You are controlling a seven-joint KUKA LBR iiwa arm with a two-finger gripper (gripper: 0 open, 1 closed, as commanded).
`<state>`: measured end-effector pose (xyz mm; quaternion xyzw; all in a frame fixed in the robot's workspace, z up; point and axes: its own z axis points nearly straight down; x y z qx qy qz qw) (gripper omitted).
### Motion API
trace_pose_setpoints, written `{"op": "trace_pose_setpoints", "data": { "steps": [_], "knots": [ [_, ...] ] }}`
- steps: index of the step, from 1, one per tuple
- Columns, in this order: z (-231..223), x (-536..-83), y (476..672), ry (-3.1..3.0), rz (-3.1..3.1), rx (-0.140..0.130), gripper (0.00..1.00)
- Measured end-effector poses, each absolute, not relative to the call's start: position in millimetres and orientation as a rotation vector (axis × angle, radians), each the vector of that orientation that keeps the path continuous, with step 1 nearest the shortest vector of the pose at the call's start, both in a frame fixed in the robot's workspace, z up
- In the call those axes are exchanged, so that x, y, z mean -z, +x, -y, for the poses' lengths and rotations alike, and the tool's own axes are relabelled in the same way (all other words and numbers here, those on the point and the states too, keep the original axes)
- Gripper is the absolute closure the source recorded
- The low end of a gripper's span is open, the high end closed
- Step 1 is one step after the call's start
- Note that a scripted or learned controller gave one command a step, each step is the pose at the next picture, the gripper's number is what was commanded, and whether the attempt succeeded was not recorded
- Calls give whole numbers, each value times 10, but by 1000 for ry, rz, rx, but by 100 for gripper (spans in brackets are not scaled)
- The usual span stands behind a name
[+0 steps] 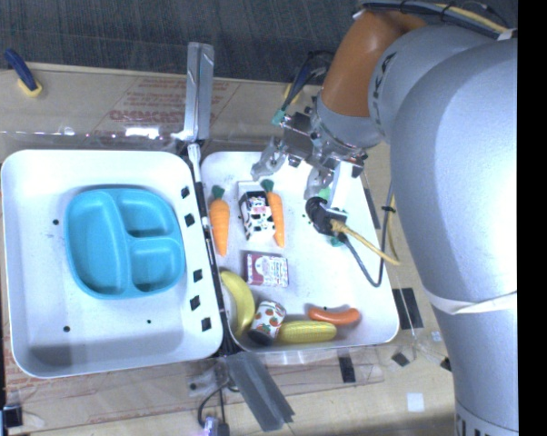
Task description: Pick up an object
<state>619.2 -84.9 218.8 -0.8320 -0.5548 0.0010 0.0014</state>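
Note:
My gripper (292, 173) hovers over the far end of the right bin (373, 289), open, with nothing between its fingers (266, 163). Just below it lie a cow-patterned carton (253, 214) and an orange carrot (276, 218) side by side. A second carrot (219, 226) rests along the bin's left wall. Nearer the front are a purple box (265, 269), a banana (237, 300), a colourful can (267, 320), a yellow fruit (305, 331) and a red sausage (333, 314).
The left bin (37, 334) holds a blue divided plate (124, 241). A divider with black clips (197, 243) separates the two bins. The grey arm (455, 171) rises over the right side of the bench.

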Motion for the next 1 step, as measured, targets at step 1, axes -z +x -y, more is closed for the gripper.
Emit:
{"op": "trace_pose_setpoints", "data": {
  "steps": [1],
  "knots": [
    [883,-2133,6432,-2565,1812,-2,0]
  ]
}}
